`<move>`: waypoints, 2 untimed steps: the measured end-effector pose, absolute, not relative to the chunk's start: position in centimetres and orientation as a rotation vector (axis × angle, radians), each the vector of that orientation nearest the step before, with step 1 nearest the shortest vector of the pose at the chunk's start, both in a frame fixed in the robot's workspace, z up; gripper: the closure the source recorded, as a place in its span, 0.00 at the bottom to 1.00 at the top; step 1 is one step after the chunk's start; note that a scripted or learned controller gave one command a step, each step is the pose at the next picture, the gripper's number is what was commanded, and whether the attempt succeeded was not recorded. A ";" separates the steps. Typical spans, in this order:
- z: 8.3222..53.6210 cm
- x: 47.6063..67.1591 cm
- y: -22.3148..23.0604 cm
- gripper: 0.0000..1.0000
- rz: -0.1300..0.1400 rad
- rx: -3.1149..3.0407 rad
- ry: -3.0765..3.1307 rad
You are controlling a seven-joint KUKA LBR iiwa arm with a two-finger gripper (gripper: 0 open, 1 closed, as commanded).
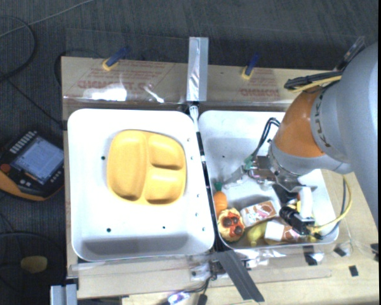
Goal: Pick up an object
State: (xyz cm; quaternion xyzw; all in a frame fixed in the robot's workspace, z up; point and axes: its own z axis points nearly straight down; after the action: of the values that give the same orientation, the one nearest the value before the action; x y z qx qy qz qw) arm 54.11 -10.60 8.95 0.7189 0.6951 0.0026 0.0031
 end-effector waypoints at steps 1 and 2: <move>9.0 49.7 -14.6 0.00 0.012 2.104 2.315; 10.0 49.8 -14.6 1.00 0.015 2.103 2.314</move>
State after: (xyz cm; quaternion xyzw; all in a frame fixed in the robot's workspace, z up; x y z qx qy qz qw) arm 49.81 -14.58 10.04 0.6727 0.7399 0.0049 0.0073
